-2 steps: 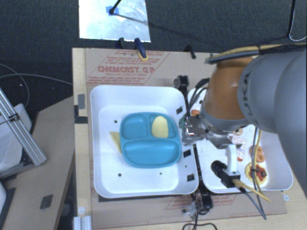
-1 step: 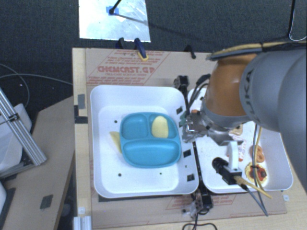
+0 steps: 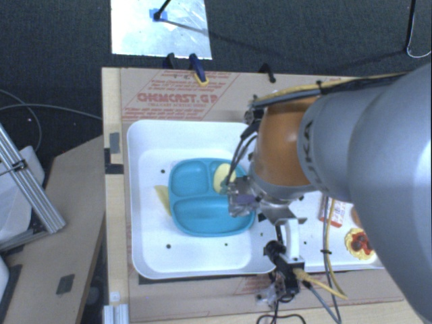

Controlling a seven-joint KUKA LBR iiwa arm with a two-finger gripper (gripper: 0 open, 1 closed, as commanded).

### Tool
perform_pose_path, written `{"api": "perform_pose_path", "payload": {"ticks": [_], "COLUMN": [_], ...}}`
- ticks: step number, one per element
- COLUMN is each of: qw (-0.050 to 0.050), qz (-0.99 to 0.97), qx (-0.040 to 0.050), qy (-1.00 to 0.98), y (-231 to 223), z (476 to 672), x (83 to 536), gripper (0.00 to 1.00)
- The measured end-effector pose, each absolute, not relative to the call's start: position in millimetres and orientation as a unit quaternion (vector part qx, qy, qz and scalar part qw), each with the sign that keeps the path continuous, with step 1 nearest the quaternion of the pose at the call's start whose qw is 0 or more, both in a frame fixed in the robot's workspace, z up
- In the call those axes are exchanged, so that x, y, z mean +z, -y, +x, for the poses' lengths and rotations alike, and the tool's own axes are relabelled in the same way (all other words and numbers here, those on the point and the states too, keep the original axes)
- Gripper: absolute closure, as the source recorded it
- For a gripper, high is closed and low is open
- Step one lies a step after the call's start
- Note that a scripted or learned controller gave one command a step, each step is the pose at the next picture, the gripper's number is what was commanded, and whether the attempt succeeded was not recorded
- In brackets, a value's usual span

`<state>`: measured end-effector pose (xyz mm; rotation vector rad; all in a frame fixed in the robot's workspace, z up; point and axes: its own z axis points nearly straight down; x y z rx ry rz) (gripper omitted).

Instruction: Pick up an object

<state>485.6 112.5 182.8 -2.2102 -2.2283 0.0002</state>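
Note:
A blue divided plate (image 3: 199, 198) lies in the left white bin (image 3: 145, 181). A pale yellow object (image 3: 221, 176) rests at the plate's right edge, partly hidden by the arm. A yellow flat piece (image 3: 163, 198) pokes out from under the plate's left side. My gripper (image 3: 239, 201) hangs over the plate's right rim, just below the pale yellow object; the big grey and orange arm (image 3: 324, 154) covers most of it.
The right bin (image 3: 337, 248) is mostly hidden by the arm; a red and white packet (image 3: 334, 211) and a red and yellow item (image 3: 358, 243) lie in it. Brown cardboard (image 3: 179, 96) lines the bench behind the bins. Cables hang at the front edge.

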Motion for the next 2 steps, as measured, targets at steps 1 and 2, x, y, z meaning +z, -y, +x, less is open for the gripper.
{"api": "perform_pose_path", "payload": {"ticks": [1,2], "qw": [-0.002,0.002], "qz": [-0.709,-0.705], "qx": [-0.0005,0.0004], "qy": [0.705,0.709], "y": [-35,-81], "z": [529.3,484.7], "x": [185,184], "gripper": [1.0,1.0]}}
